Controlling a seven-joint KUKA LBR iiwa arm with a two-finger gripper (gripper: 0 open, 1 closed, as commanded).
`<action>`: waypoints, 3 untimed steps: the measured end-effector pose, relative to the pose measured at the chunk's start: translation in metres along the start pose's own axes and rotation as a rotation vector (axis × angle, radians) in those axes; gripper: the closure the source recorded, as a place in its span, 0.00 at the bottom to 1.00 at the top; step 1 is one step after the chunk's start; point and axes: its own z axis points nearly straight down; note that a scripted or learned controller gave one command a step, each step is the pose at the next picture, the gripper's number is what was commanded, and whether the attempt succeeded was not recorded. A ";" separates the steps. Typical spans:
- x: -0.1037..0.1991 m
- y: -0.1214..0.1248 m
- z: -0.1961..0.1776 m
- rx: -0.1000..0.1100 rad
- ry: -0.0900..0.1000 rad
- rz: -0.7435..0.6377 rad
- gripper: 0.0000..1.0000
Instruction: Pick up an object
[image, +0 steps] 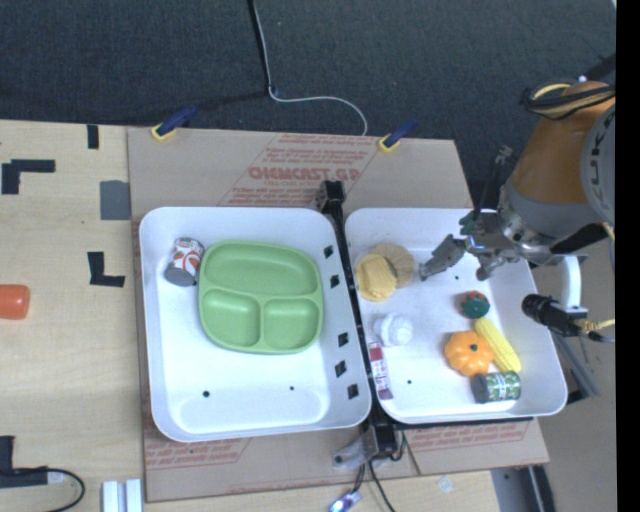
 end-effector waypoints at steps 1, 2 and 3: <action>0.039 -0.039 0.126 0.004 0.000 -0.001 0.00; 0.037 -0.037 0.109 -0.002 -0.002 0.001 1.00; 0.113 -0.019 0.014 -0.010 0.002 -0.009 1.00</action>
